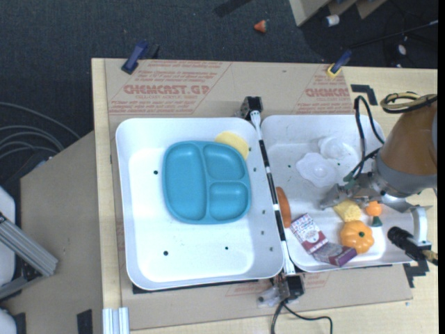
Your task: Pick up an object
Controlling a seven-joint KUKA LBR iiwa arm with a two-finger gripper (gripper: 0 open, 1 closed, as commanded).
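Dark carpet runs behind a brown-papered table [208, 82] bearing two white bins. From the overhead camera view, the left bin [139, 242] holds a blue divided tray [206, 181] with a pale yellow piece [233, 142] tucked at its one o'clock corner. The right bin [278, 134] is the busy one: crumpled clear plastic [321, 162] toward twelve o'clock, an orange carrot-like stick [283, 206] along its nine o'clock wall, a red-and-white packet [308, 231] and a purplish scrap [341, 257] near six, and a small orange pumpkin [357, 236] at about five.

Reaching in from three o'clock, the arm [411, 152] has its tool [348, 199] low in the clutter, just above a yellow piece [348, 211]; whether it is wide or narrow I cannot tell, and nothing is visibly held.

To my eye the pumpkin is the likeliest pick: probably light, hollow plastic, stiff but smooth and rounded, so prone to squirting out. Taking it across the widest middle would seem safest. The plastic looks flimsy and slippery.
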